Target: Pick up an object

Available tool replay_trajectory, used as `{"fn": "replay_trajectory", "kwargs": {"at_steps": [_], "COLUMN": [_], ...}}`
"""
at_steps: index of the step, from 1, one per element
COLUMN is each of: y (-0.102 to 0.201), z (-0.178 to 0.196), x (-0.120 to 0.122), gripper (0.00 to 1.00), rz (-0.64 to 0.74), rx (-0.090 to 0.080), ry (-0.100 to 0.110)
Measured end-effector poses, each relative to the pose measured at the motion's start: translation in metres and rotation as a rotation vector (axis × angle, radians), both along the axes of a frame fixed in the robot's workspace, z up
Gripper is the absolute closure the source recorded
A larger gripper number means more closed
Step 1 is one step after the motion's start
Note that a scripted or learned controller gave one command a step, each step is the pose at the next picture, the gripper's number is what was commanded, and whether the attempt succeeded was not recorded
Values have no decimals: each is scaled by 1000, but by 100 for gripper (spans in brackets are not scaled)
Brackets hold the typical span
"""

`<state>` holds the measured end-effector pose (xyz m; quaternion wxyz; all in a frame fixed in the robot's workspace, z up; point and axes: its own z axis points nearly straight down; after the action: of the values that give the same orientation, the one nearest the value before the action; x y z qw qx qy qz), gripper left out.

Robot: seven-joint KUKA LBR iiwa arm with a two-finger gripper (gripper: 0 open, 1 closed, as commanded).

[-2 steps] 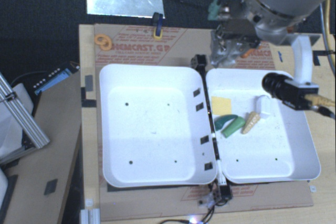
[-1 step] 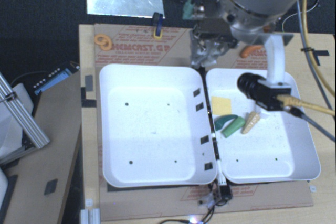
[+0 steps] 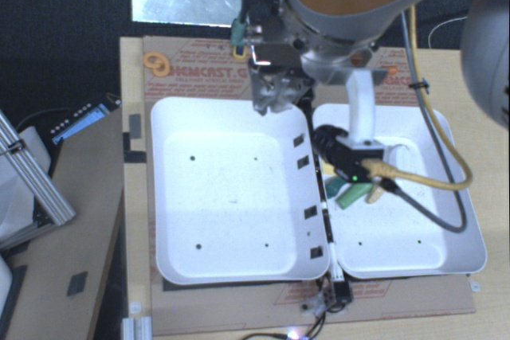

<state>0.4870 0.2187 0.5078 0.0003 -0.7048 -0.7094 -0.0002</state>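
Hovering with my claw [image 3: 275, 95] over the far edge of the left bin [image 3: 171, 251], right about where that bin's far right corner meets the divider between the two trays. Honestly can't tell whether it's clenched or released; from this angle it's just a grey metal lump with the tips blurred into the bin rim, so I'm not gonna guess, and I can't make out anything between them either.

Just right of the claw, a white bracket [image 3: 362, 114] drops down from my wrist housing into the right bin [image 3: 454, 255], ending in a black block [image 3: 339, 154] with cables coming off it. A yellow cable [image 3: 422, 179] and a grey cable [image 3: 442, 215] loop out from there across the right bin toward its right wall.

The thing worth grabbing: a small green object [image 3: 353, 193] lying in the right bin, near its left wall, tucked just under the black block and touching or nearly touching the yellow connector end. So it's in the other tray from where my claw is hanging.

Further out, both bins sit on a cardboard sheet [image 3: 203, 68] with red printing, on the wooden bench [image 3: 72, 195].
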Motion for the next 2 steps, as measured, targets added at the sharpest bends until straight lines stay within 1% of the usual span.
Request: {"fn": "replay_trajectory", "kwargs": {"at_steps": [1,2], "y": [16,15], "z": [28,27], "x": [0,-1], "gripper": [100,100], "rz": [-1,-1], "rx": [2,1], "ry": [-4,-2]}}
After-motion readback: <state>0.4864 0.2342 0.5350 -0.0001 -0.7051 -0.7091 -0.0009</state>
